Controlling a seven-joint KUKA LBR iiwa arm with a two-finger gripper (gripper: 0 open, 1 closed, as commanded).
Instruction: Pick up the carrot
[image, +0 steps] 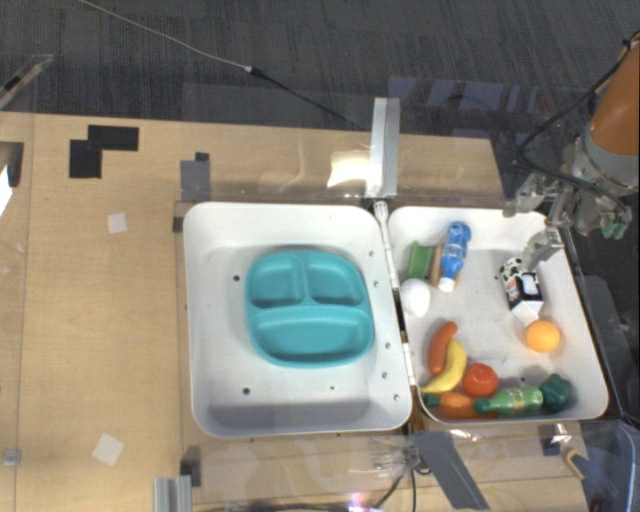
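Here, gripper (549, 243) at right bin's (590, 330) far edge, open or closed unclear, carrot (441, 345) well apart.

- The arm (615, 120) is cut off by the right edge; just its orange band and wrist show.
- The gripper (545, 243) is small and cluttered, so how its fingers stand cannot be told.
- The orange item (456, 405) in the right bin's (590, 330) lower corner is partly hidden under the banana (448, 370) and tomato (480, 379).
- The label on the small carton (521, 284) is too small to read.
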